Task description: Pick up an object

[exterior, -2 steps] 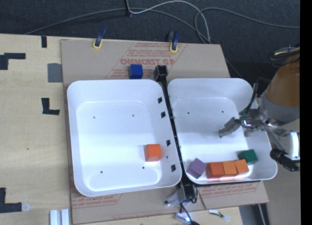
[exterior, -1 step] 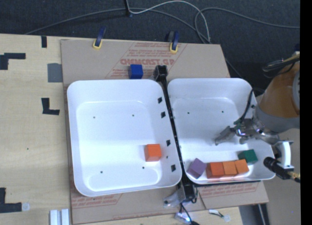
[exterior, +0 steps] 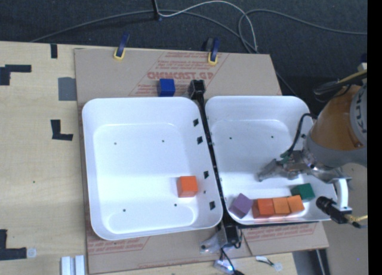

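My gripper (exterior: 264, 175) hangs low in the right bin (exterior: 250, 108), reaching leftward from the orange-banded arm (exterior: 337, 127). Along that bin's front wall lies a row of blocks: a purple block (exterior: 240, 205), then three orange blocks (exterior: 279, 207) side by side, and a green block (exterior: 305, 192) behind their right end. The gripper sits just above and behind this row, with nothing visibly in it. A single orange block (exterior: 187, 186) rests in the left bin (exterior: 119, 113), near its front right.
A blue block (exterior: 166, 86) sits on the cardboard behind the left bin, outside both bins. A black divider clamp (exterior: 197, 89) stands between the bins' back corners. Cables run across the dark floor at the back.
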You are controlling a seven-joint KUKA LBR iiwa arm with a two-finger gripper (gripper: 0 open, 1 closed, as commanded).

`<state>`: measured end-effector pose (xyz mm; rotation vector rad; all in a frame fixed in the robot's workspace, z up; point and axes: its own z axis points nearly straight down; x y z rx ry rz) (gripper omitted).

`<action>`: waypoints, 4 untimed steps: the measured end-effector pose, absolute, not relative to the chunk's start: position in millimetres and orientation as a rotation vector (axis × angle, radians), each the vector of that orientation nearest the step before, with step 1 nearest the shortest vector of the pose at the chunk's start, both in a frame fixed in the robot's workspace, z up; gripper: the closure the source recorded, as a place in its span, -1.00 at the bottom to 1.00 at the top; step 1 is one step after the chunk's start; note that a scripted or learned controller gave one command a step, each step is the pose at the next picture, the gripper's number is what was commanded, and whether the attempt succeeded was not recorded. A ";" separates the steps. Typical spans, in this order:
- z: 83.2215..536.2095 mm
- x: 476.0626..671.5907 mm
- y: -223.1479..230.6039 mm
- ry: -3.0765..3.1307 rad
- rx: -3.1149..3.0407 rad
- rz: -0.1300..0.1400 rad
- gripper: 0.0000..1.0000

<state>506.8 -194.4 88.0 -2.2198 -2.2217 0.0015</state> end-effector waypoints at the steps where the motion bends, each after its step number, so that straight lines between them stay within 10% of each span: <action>1: 99.7 507.4 -195.0 -2.223 -2.222 0.000 1.00; 4: 225.2 508.8 -198.6 -2.223 -2.222 -0.001 1.00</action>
